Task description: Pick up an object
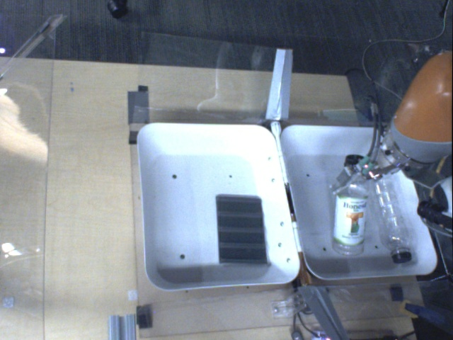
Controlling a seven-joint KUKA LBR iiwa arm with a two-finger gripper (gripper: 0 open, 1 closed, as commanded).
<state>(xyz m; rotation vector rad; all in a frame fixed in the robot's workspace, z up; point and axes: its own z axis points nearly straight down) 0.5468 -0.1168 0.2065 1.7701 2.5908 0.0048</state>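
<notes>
The labelled bottle (350,218) lies in the right bin (311,154), neck pointing up toward the far wall, with a clear bottle (390,214) just beside it on the arm's side and a dark ridged block (242,229) well apart in the left bin (177,154). The gripper (367,167) sits right over the labelled bottle's neck, though I cannot tell from here how its fingers stand. It looks like the reach-and-grasp step, and the next move calls for a sure pinch on the neck before lifting straight up off the counter (78,190).
</notes>
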